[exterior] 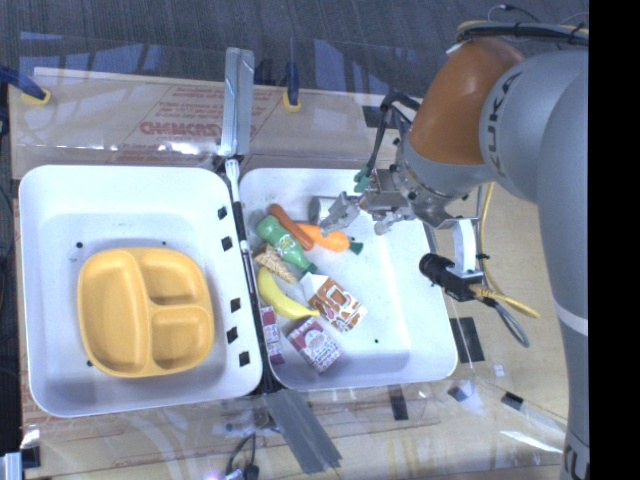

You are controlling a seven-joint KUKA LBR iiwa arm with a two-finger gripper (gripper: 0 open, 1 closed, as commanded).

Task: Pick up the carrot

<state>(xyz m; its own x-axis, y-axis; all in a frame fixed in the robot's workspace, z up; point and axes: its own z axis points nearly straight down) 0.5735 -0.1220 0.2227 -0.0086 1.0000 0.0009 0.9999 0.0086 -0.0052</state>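
The grey arm [540, 118] bears part of a "KUKA" mark. Its tool [345, 218] hovers at the carrot [305, 231] in the right bin [420, 353], so this reads as the approach; its grip state I cannot tell. Next: descend and close squarely. Red mirrored lettering on the tabletop [190, 118] is unreadable.

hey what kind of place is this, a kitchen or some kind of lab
Most likely a robotics lab bench, not a kitchen: a grey and orange arm reaches over two white bins, and the carrot and banana look like toy food.
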